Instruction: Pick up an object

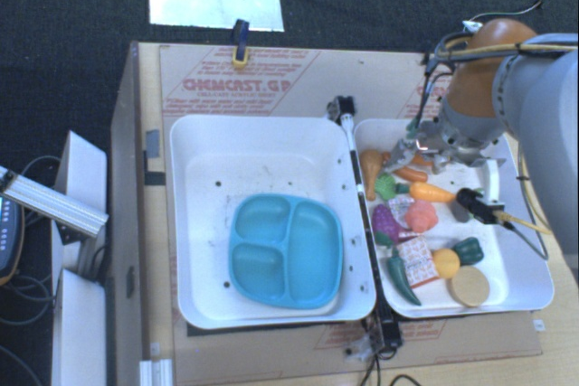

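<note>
My gripper [418, 151] hangs low over the far part of the right bin [525, 285], just above a small red-orange piece [411, 174]. Its tip is blurred against the toys. Toy food fills this bin: a tan pear shape [371, 165], a green piece [386, 187], an orange carrot [431, 192], purple grapes [387, 220], a pink lump [422, 215], a red-and-white packet [416, 259], a yellow lemon [445, 262], a green pepper [468, 249], a dark green pod [401, 276] and a tan disc [469, 287].
The left bin [208, 149] holds a blue divided plate [286, 250] in its near half. A ridge [355, 176] separates the two bins. The grey arm [534, 95] covers the right bin's far right corner.
</note>
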You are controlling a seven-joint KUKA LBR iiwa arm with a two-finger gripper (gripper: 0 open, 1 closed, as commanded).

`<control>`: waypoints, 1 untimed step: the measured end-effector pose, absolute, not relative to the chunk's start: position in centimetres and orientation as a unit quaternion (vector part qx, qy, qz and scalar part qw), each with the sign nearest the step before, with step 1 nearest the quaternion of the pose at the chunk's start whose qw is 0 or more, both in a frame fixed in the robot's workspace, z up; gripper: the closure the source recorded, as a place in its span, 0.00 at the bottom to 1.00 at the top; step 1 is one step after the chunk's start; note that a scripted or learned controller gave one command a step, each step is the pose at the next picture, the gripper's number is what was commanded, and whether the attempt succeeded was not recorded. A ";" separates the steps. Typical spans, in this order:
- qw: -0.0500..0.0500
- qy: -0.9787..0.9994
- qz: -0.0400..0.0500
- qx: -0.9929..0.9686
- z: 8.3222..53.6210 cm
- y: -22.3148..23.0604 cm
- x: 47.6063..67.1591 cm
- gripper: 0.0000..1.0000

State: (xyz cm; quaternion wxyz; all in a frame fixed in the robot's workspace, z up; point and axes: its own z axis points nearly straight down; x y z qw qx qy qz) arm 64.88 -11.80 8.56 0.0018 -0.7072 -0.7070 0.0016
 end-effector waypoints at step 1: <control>0.000 -0.708 0.000 -0.706 9.6 -11.8 65.0 1.00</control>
